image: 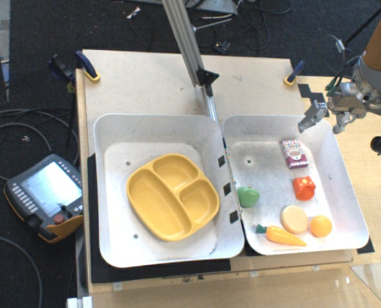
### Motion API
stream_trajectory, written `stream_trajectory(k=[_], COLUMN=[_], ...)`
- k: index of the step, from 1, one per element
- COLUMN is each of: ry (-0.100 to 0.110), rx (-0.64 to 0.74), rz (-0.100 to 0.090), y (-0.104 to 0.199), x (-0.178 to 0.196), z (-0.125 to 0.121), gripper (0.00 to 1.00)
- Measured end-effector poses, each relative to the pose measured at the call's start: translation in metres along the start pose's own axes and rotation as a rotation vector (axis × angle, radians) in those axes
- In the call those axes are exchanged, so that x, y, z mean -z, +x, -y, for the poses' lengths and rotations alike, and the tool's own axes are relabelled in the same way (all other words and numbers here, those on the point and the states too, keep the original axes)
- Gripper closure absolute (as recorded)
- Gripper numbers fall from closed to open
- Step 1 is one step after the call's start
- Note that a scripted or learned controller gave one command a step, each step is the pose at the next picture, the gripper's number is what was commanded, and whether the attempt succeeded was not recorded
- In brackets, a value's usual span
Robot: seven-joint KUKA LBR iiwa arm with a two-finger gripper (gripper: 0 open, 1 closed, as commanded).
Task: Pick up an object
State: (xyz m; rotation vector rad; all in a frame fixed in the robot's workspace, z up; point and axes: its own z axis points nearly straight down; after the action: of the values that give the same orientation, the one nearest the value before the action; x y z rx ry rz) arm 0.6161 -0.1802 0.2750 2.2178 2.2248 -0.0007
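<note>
Nearest the camera, along the front edge of the bench (152,63), sit the front rims of two shallow white bins. The left bin (110,140) carries a yellow divided plate (172,196), lying flat and angled across the bin floor, its three compartments facing up. Further right, the right bin (341,165) holds the candidates for the task, loosely scattered and mostly apart, a spread that leaves room for fingers to close around one item. A green piece (247,196) lies by the bin's left wall; an orange carrot (284,236) lies at the front, with a pale round disc (295,220) touching or just behind it and an orange ball (321,225) just beside the disc. A red block (304,187) sits mid-bin, and a small purple carton (294,153) lies behind it, toward the back. At the bench's right edge the tool (325,119) hangs above the back right corner of the right bin, its fingers spread apart with nothing between them. By its position, no object is yet taken; the carton appears to be the nearest candidate.
</note>
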Motion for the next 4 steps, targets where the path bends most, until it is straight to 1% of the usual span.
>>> stream_trajectory(k=[1, 2, 3, 4], ry=[0.000, 0.004, 0.004, 0.006], rx=[0.000, 0.000, -0.003, -0.003], rz=[0.000, -0.001, -0.001, -0.002], y=[0.000, 0.003, -0.001, 0.007], x=[0.000, -0.044, -0.091, -0.146], z=[0.000, -0.003, -0.009, 0.000], gripper=[0.00, 0.00, 0.00, 0.00])
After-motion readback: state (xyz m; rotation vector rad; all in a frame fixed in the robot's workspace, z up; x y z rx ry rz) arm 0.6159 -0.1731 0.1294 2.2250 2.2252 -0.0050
